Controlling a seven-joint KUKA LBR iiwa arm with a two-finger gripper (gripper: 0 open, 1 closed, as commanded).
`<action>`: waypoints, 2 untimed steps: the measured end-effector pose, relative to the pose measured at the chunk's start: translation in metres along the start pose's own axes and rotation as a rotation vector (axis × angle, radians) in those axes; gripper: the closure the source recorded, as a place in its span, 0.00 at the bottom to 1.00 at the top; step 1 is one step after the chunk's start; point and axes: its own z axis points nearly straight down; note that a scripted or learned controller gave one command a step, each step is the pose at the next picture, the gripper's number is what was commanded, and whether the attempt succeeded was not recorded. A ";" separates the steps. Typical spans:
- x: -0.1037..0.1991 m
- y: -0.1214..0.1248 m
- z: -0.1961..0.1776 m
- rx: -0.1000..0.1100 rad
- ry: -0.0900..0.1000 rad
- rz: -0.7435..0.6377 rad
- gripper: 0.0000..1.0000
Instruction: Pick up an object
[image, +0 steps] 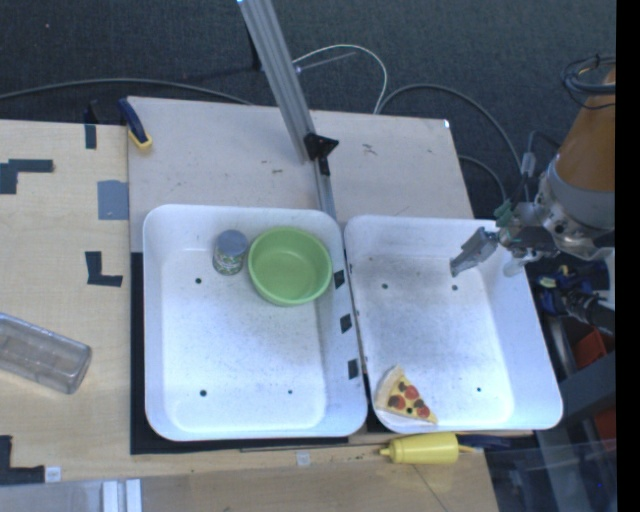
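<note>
In the left bin (170, 400) a green bowl (290, 265) stands at the back, and a small grey can (230, 252) stands upright just to its left. A toy pizza slice (405, 395) lies in the near left corner of the right bin (520, 400). My gripper (470, 254) hangs over the right bin's far right part, well away from the pizza slice. It reaches in from the grey and orange arm (585, 160) at the right edge. I see nothing in it.
A yellow mustard bottle (420, 448) lies on the bench in front of the right bin. A clear plastic container (40, 355) lies at the far left. A slanted metal pole (290, 90) meets the bench behind the bins. A blue and yellow clamp (135, 125) sits at the back left.
</note>
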 end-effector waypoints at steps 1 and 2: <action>0.000 0.000 0.000 0.000 0.000 0.000 0.00; -0.002 -0.007 0.062 0.007 0.000 0.002 0.00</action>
